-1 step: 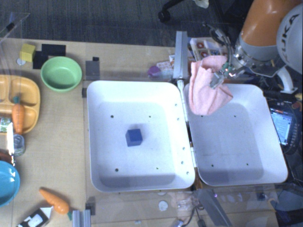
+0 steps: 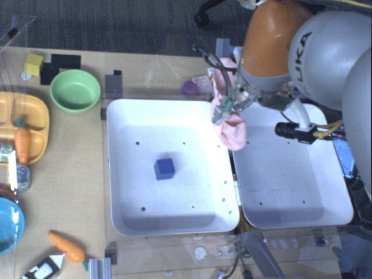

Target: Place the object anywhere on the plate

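Observation:
A pink cloth (image 2: 231, 131) hangs over the divide between the two white bins, near their back edge. My gripper (image 2: 221, 110) is shut on its upper part, and the cloth droops below the fingers. A small blue cube (image 2: 165, 168) lies in the middle of the left bin (image 2: 133, 214). A blue plate (image 2: 9, 225) sits at the far left edge of the bench, partly cut off. Above it stands a yellow divided plate (image 2: 32, 112) with a carrot (image 2: 21, 144) on it.
A green bowl (image 2: 75, 90) stands at the back left, with a yellow block (image 2: 34, 64) behind it. Another carrot (image 2: 68, 246) lies at the front left. The right bin (image 2: 290, 208) lies under the arm. A purple item (image 2: 189, 88) sits behind the left bin.

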Available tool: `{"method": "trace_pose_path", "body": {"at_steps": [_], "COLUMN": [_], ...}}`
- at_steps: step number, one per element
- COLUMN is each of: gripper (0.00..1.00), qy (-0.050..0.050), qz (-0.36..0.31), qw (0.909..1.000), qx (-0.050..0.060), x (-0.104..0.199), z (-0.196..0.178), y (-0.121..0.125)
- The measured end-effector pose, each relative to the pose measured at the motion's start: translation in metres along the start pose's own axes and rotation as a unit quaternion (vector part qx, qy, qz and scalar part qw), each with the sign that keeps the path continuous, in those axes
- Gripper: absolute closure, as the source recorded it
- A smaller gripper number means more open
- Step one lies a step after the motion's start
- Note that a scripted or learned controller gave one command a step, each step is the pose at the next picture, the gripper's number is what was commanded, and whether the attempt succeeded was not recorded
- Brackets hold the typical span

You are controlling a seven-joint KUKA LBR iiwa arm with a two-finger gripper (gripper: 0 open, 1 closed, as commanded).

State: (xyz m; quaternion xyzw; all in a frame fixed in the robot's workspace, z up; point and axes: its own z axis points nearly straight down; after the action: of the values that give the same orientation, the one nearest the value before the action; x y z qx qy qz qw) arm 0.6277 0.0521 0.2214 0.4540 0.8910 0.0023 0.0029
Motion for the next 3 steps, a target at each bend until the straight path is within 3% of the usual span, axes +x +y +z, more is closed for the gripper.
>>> {"method": "trace_pose_path", "body": {"at_steps": [1, 2, 3], "gripper": [1.0, 1.0, 1.0], "qy": [0.001, 0.001, -0.002], "qz": [-0.151, -0.133, -0.152], "qw": [0.9886, 0.9911, 0.9883], "qx": [0.001, -0.003, -0.006], "x": [0.083, 0.165, 0.146], "z": [0.037, 0.08, -0.179], "y": [-0.002, 0.03, 0.047]}}
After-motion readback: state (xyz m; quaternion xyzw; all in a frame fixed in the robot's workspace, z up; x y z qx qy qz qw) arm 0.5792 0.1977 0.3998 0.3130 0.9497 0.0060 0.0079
